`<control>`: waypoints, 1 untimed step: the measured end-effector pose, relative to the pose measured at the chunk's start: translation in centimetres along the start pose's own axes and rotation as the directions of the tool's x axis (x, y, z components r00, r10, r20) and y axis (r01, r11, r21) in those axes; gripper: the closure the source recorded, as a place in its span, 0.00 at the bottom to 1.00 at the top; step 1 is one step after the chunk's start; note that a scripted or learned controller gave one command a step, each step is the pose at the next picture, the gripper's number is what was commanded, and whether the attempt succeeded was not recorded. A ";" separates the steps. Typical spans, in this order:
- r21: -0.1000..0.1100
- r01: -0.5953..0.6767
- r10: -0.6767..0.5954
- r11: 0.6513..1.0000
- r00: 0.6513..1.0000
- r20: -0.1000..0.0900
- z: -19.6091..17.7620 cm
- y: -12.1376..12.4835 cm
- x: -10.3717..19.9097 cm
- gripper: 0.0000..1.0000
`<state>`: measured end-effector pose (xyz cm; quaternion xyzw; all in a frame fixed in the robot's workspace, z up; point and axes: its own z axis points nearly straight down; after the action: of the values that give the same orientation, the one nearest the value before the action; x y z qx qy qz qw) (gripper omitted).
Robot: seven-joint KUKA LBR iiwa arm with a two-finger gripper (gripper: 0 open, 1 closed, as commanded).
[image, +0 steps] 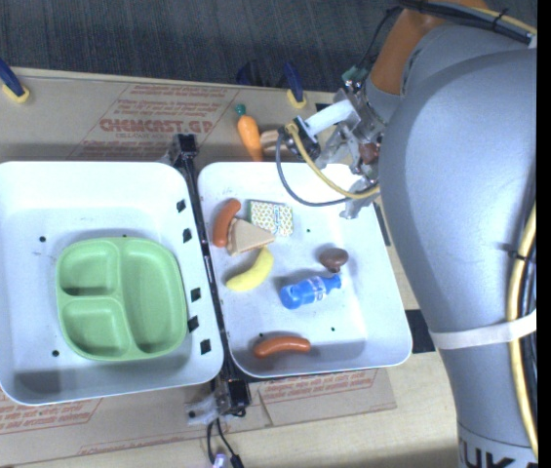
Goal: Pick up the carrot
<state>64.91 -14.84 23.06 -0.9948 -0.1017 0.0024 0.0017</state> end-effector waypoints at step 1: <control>0.000 0.002 -0.002 1.000 1.000 -0.001 -5.1 6.1 -1.4 0.00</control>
<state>64.76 -21.09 28.19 -0.9947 -0.1026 0.0018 0.0016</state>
